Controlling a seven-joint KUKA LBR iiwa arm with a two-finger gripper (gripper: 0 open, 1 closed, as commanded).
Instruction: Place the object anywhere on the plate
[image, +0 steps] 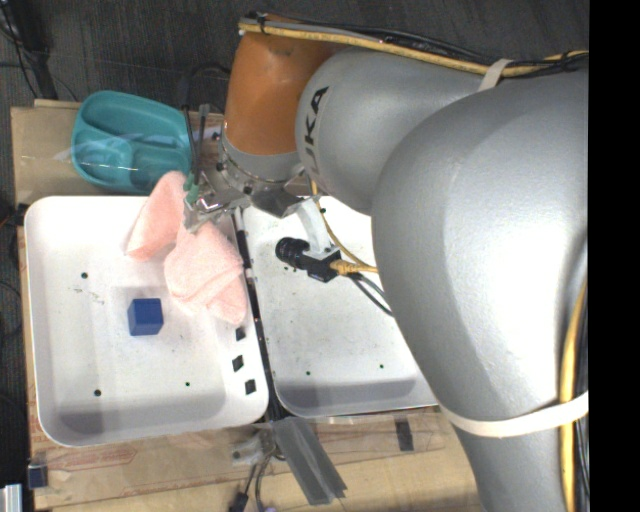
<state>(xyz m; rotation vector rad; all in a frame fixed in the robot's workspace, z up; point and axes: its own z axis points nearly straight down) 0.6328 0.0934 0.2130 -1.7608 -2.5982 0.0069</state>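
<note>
Left bin (60, 400): small blue cube (145, 316) sits on the floor, left of centre, well apart from everything else. A few dark specks dot the floor around it.

Behind the left bin's far edge — teal plate (130, 140), lying on the bench (30, 130) outside the bin, with a clear wrapper or film at its near side. Nothing rests on it.

Upper right part of left bin: pink cloth (195, 255), crumpled, two lobes. One lobe rises toward the bin's far rim, the other drapes down along the divider between the bins. Its top edge is bunched up right at the fingers (203, 203).

The gripper (205, 200) is at the far rim of the left bin, just right of the plate, under the orange band of the arm (480, 200). Metal finger tips touch the cloth's upper fold — cloth appears pinched there, but the fold hides the gap, so cannot tell whether they are closed on it.

Right bin (340, 390): a black connector with cable hangs over it from the wrist; the grey arm covers the right side.
</note>
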